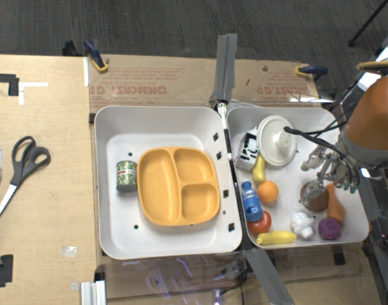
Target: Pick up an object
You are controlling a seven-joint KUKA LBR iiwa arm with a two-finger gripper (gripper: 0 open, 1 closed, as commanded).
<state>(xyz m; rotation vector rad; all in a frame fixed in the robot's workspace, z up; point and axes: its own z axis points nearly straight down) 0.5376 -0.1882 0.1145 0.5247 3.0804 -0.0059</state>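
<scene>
Item: brown rounded lump (317, 199), right bin (355, 234), at three o'clock. Pincer (321, 182) poised directly over it; grip state could not be told.

Fixed camera above bench, slanted downward (fairly high), both bins (105, 189) framed

The arm (373, 116) is cut off by the right edge. Its gripper (321, 180) hides part of the brown object (317, 200) beneath it. Just left of the white lid (275, 140), that lid partly covers a black-and-white item (247, 150), its markings unreadable.
</scene>
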